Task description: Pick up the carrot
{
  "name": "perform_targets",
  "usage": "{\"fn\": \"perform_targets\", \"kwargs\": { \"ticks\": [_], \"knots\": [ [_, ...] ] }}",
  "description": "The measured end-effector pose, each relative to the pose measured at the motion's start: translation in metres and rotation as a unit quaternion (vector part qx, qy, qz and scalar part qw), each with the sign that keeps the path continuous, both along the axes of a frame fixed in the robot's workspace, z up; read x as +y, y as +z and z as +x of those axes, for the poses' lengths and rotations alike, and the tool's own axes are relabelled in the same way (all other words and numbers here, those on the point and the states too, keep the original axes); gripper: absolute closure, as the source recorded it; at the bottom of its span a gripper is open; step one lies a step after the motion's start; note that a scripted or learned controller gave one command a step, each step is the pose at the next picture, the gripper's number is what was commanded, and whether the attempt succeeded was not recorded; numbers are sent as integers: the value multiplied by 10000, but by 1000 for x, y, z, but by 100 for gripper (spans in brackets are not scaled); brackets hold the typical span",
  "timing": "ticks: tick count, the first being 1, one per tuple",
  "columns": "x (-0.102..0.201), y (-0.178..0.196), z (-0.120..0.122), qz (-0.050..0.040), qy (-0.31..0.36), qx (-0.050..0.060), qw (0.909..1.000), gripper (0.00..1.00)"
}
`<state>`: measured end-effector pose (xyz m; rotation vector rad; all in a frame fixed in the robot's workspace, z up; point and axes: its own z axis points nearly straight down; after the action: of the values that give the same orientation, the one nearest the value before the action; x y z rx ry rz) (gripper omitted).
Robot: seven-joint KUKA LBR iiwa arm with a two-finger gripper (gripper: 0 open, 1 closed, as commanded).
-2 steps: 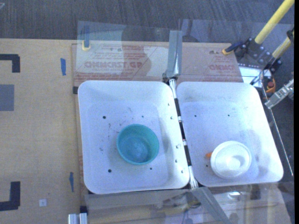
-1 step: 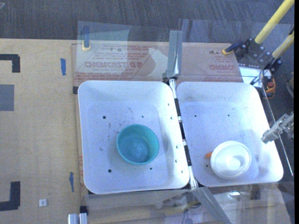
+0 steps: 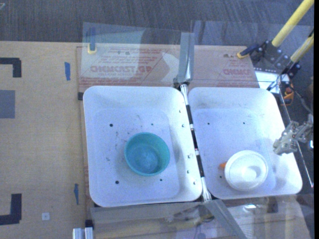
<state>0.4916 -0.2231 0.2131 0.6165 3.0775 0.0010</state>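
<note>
The two bins, left [image 3: 99,108] and right [image 3: 239,108], were plain white, the left one flecked with small dark specks. The bowl [image 3: 147,154] in the left bin was teal. The bowl [image 3: 245,170] in the right bin was white, with a sliver of orange, the carrot [image 3: 221,166], at its left edge. The tabletop [image 3: 40,133] was tan cardboard with black corner marks and short blue tape strips. The claw [image 3: 286,142] was pale silver-grey. Yellow rods [image 3: 294,16] crossed the top right corner.

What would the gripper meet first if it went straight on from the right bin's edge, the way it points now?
Likely the white bowl, lying left and slightly nearer of the gripper. The carrot peeks out beyond the bowl's far side. Height is unclear; it might pass above.
</note>
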Motion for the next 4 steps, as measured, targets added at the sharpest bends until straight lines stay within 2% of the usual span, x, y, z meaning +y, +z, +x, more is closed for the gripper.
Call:
{"fn": "perform_targets", "kwargs": {
  "ticks": [1,2,3,4],
  "knots": [
    [28,6,9,-6,222,-16,9998,100],
    [8,31,2,-14,344,-25,9994,100],
    [58,0,5,-4,1897,-4,9818,100],
    [48,53,-4,-24,2971,-31,9548,100]
  ]
}}
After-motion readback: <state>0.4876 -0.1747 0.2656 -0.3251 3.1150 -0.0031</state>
